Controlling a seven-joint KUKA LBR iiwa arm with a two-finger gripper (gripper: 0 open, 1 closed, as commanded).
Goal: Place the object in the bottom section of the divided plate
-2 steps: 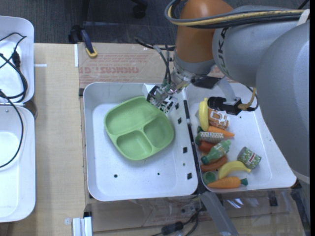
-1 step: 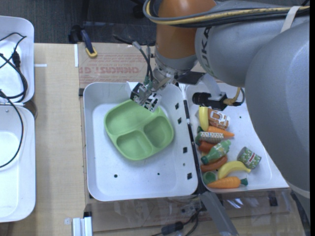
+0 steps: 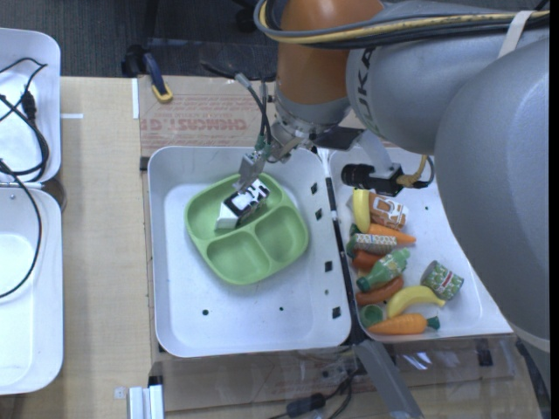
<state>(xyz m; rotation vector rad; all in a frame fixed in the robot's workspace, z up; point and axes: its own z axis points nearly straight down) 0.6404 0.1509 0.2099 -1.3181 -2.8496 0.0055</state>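
A light green divided plate lies in the left white bin, slightly left of its middle. It has three sections: one at the top left, one at the bottom and one at the right. My gripper hangs low over the top-left section, reaching down from the orange-banded wrist. Its black and white tip hides part of that section. A small white shape at the tip may be an object or part of the gripper; I cannot tell which.
The right bin holds several toy foods: a banana, carrots, a green bottle, a can and a small box. Cardboard lies behind the bins. The grey arm covers the upper right.
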